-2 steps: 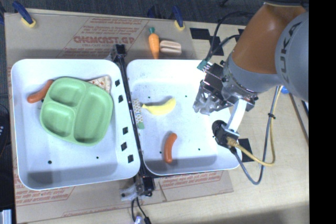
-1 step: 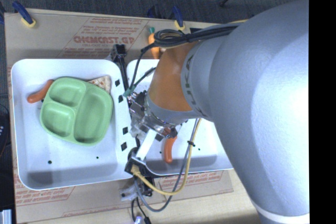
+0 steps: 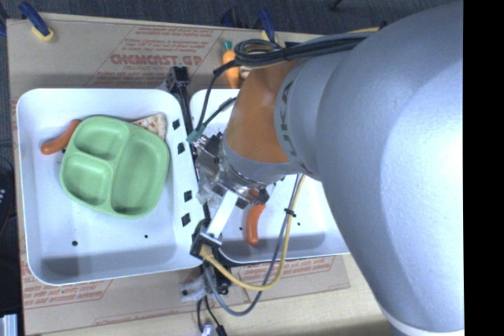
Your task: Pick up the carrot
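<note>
The carrot (image 3: 252, 224) lay in the right bin (image 3: 315, 236), partly hidden beneath the gripper (image 3: 236, 204) (whose opening I could not tell); the arm (image 3: 378, 145) covered most of that bin.

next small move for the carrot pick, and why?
Probably a small lift straight up, to test the hold. The gripper is down in the right bin, with the carrot sticking out just below it. The wrist hides the fingers, so a hold on it is unconfirmed; a short lift would show it.
</note>
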Controlling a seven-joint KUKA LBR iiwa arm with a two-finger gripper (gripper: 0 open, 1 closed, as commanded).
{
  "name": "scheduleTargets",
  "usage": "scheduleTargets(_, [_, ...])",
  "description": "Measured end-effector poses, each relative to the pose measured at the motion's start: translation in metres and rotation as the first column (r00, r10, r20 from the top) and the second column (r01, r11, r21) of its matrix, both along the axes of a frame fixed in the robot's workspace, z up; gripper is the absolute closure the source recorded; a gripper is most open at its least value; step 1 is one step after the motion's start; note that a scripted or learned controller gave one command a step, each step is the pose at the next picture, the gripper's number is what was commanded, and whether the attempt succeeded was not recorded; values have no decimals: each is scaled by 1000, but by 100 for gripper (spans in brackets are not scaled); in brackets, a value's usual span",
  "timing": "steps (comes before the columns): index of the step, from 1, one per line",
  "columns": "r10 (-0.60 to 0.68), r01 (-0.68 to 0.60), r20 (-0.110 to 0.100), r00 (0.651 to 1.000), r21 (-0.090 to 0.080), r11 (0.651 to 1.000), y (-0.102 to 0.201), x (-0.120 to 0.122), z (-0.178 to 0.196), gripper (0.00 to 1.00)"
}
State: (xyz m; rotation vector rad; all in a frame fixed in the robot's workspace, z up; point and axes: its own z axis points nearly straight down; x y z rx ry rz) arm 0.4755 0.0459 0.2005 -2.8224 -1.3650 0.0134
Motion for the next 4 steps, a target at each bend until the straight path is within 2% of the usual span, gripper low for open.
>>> scheduleTargets(3, [20, -20, -10, 1000, 3, 1000, 2, 1, 29, 100])
scheduleTargets(4, [-34, 34, 6, 999, -2, 999, 53, 13, 24, 100])
